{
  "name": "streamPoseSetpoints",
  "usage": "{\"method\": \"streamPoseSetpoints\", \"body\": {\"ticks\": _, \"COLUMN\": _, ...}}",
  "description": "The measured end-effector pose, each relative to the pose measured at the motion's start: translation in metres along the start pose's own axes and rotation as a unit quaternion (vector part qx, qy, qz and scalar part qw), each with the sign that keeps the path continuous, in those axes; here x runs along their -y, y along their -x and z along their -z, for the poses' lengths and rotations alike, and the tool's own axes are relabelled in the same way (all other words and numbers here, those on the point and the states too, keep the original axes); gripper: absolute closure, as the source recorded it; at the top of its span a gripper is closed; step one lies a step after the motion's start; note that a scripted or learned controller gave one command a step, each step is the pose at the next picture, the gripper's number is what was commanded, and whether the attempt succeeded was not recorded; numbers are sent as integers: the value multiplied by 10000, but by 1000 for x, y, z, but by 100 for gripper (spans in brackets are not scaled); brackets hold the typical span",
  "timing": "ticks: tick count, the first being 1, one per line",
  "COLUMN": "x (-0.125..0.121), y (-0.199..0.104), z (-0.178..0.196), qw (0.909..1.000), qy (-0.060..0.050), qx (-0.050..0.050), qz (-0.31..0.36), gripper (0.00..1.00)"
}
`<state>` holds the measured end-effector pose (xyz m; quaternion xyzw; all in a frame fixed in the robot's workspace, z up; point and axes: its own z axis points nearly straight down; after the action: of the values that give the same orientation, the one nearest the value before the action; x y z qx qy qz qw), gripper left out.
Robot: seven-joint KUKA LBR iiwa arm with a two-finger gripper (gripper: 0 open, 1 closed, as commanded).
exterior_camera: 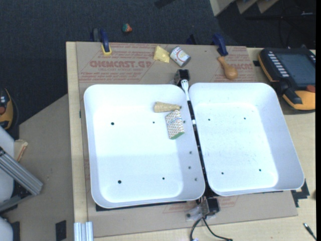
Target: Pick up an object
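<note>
From the overhead camera, two shallow white bins sit side by side on a brown board: the left bin [100, 104] carries the goods, and the right bin [281, 109] sits just beside it, their inner rims touching down the middle. In the left bin, near its upper right corner, a tan cone-like piece [166, 107] lies on its side, and just below it, touching or nearly so, a small patterned green-and-white packet [174, 124] rests flat, close to the dividing rim. Those two are the pick candidates. Up on the board beyond the bins lie a yellow wedge-shaped piece [161, 54], a small white box [180, 56] and a brown wooden pear-shaped thing [228, 68], all well apart from the bin contents. As for the jaws, I cannot tell how they stand. My read: this is the very start, with the approach not yet begun. The next move calls for a reach over the left bin's upper right area, with a descent on one item, taking care of the neighbour and the nearby rim.
</note>
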<state>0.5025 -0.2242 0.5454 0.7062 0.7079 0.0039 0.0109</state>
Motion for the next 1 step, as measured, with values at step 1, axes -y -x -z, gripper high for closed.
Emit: {"method": "streamPoseSetpoints", "body": {"ticks": 1, "x": -52, "y": -4, "z": -186, "qw": 9998, "qy": -183, "qx": -81, "qz": -3, "gripper": 100}}
